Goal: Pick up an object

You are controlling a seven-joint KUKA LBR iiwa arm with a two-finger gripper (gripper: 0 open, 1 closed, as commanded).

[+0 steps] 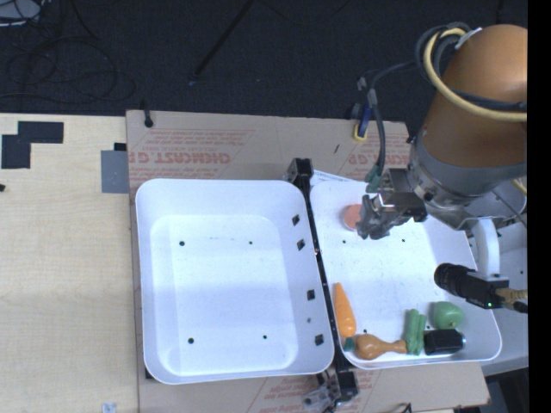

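Note:
My gripper (372,224) hangs over the far part of the right bin (396,269), right beside a small pink-orange round object (351,216) that lies just to its left. That object is partly hidden by the gripper. An orange carrot (344,310) lies along the bin's left wall. Along the front wall lie a tan pear-shaped piece (377,346), a green pod (415,331), a green round piece (447,315) and a black block (444,342).
The left bin (225,282) sits beside the right one, with a black divider clamp (308,256) between them. A black cylinder (465,284) juts in over the right bin's right edge. Cardboard lies under both bins.

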